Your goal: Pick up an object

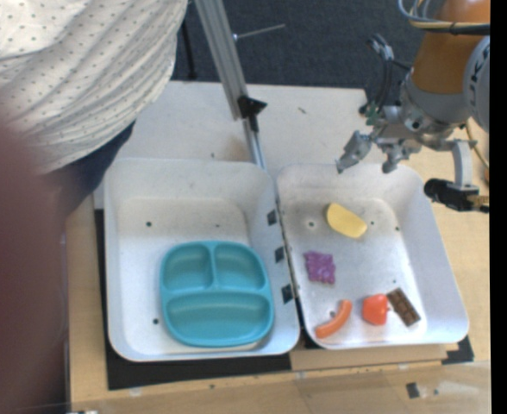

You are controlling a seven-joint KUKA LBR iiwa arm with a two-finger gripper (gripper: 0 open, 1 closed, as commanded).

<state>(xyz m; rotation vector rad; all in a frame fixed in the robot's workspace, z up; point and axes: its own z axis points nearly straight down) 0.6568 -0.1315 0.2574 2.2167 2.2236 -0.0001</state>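
Observation:
My gripper (pixel 368 157) hangs open above the far edge of the right bin (pixel 426 231), with nothing between its fingers. In that bin lie a yellow piece (pixel 346 221) near the middle back, a purple piece (pixel 320 267) at centre left, an orange carrot-like piece (pixel 334 319) at the front, a small red-orange piece (pixel 374 310) beside it, and a brown bar (pixel 403 307) at the front right. The yellow piece is the closest, below and slightly left of the gripper.
The left bin (pixel 133 231) holds a teal divided tray (pixel 215 293). A slanted metal pole (pixel 228 67) stands behind the bins. A person's dotted white sleeve (pixel 72 50) covers the upper left.

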